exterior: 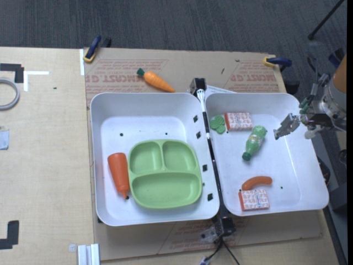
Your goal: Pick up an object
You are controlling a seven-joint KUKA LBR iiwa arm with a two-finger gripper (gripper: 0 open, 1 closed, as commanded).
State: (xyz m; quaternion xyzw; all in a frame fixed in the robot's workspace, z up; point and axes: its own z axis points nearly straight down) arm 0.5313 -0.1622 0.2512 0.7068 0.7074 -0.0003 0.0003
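End effector (290, 125) over right bin's (309, 203) far right edge, finger state unclear; green bottle (253, 142) mid-bin, open floor around it; sausage (257, 182) near front edge

Below me the pale wooden surface (44, 164) carries a brown cardboard sheet (182, 70), clamped at its far corners. On the sheet my two white bins (143, 106) sit touching side by side. A toy carrot (156, 80) lies on the cardboard just behind the left bin.
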